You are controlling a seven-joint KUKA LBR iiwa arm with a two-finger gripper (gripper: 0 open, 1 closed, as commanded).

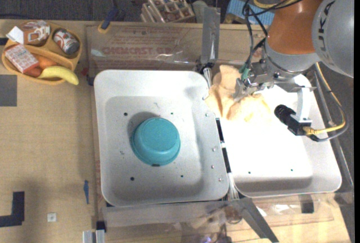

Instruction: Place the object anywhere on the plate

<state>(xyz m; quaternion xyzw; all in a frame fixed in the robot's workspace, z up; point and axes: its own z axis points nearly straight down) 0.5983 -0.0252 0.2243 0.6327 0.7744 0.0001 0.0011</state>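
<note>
A round teal plate [156, 140] lies in the middle of the left white bin [112, 90]. The object is a pale cream, crumpled, cloth-like thing [228, 100] at the back left corner of the right bin [281, 174]. Part of it drapes toward the divider between the bins. My gripper [243, 90] reaches down from the right and sits on the cream object's upper right part, touching it. The wrist hides the contact spot. The plate is well to the left of the gripper and nearer the front.
A black cylinder [288, 117] with a yellow cable hangs from the arm over the right bin. A yellow tray [39, 59] with a banana and food items sits at the far left of the bench. A clear plastic sheet [146, 48] lies behind the left bin.
</note>
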